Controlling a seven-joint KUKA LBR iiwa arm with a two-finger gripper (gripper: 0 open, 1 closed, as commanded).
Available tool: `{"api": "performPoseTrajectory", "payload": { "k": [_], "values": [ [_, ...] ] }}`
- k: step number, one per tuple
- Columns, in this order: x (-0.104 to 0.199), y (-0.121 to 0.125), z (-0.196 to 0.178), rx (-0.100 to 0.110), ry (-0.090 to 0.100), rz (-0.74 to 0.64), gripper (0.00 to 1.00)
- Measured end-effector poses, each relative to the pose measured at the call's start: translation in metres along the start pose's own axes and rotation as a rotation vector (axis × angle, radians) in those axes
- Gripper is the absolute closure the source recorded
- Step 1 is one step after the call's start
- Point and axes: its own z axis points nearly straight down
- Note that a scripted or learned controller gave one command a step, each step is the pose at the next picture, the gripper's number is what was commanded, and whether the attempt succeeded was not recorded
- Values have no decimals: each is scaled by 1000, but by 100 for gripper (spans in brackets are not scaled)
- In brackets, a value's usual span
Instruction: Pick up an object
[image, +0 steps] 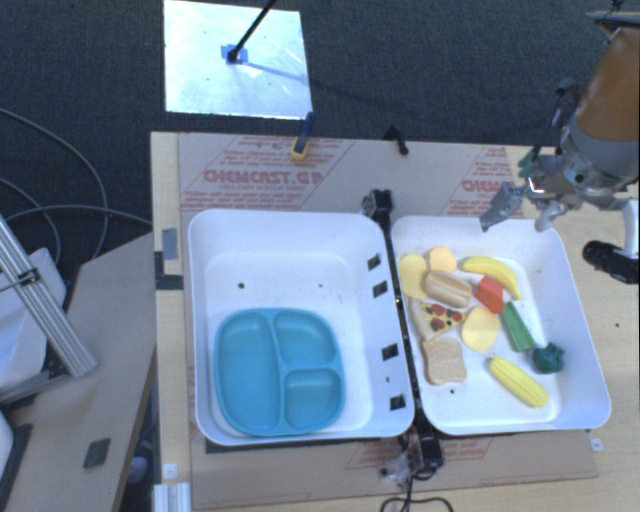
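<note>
Cardboard-covered desk (260, 175), two shallow white bins. End effector (520, 207) above right bin's (580, 400) far rim, fingers spread, empty. Plastic food pile just below-left: yellow banana (492, 270), hot dog (447, 289). Risk: tight clutter, fingers may snag neighbours.

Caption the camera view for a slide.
Gripper open above right white bin of toy food; blue divided plate in left.
</note>
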Motion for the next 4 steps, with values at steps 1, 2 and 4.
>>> {"api": "performPoseTrajectory", "payload": {
  "k": [1,2,4],
  "values": [
    [20,-25,175,7,4,1,0],
    [47,-37,183,-9,-2,0,0],
    [94,-112,82,1,3,-3,100]
  ]
}}
